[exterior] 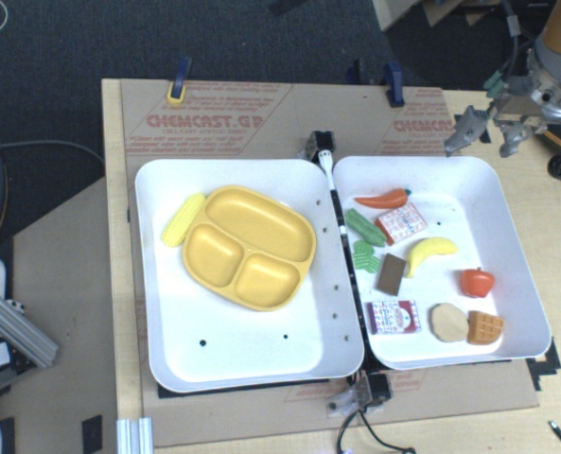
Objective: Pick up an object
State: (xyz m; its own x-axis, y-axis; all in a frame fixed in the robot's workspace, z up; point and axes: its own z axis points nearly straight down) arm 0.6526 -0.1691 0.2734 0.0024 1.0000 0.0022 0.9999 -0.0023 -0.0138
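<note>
Camera view — one yellow tray (252, 246), one banana (430, 252), one tomato (477, 282).

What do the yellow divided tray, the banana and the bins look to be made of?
The yellow divided tray looks like moulded plastic, smooth and slightly glossy, with soft highlights along its rims. The banana seems to be toy plastic: uniform yellow, even sheen. The bins, left and right, appear to be thin white plastic with rounded, formed corners, though painted metal cannot be excluded.
</note>
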